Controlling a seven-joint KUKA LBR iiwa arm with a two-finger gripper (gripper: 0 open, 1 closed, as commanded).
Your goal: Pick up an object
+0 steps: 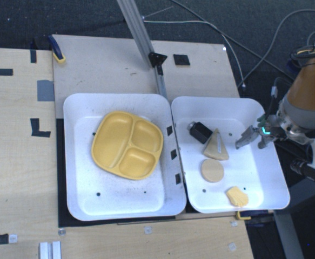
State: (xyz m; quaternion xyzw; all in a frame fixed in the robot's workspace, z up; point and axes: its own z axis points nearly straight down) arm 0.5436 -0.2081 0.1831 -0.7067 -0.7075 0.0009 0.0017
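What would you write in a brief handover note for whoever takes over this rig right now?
Gripper: above the right bin's right side, holding nothing.
Right bin: black block, tan wedge touching it, tan disc, yellow piece near the front.
Left bin: yellow tray.
Done: nothing picked yet.
Left: lower onto one object, grasp it, lift.

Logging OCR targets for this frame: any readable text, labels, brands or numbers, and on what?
None readable.
Black block in the right bin: no legible label, too small to tell.
Yellow divided plate in the left bin: plain, no marking.
Gripper: a green light, no text.
Dark tape patches on the bench: blank.
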